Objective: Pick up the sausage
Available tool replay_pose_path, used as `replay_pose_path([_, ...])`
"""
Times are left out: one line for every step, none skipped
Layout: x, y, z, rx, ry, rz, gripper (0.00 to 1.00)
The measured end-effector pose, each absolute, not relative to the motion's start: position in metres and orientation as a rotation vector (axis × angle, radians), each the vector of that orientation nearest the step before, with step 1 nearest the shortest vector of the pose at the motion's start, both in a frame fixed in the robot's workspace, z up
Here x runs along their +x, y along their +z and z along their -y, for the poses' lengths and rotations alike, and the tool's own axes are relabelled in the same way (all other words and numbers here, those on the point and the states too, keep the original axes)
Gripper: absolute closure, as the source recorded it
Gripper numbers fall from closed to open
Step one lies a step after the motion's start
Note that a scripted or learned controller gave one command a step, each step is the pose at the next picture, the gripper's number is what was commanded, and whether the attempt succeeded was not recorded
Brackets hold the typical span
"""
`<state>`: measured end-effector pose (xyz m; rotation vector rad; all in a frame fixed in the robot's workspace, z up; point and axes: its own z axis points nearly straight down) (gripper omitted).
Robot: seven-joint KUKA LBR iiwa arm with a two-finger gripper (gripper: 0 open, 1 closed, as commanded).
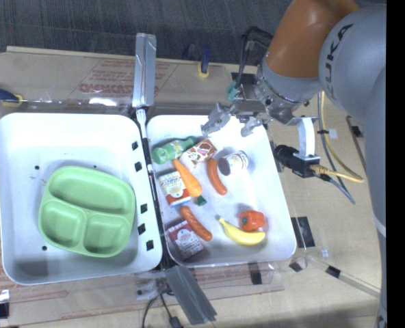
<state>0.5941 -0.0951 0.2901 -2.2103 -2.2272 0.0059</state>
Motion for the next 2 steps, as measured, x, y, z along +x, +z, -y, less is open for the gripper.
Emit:
replay_pose_path([0.573, 0.159, 0.164, -2.037, 0.005, 2.386, 0.00])
replay_pose_path([0.549, 0.091, 0.205, -2.128, 0.003, 2.307, 0.00])
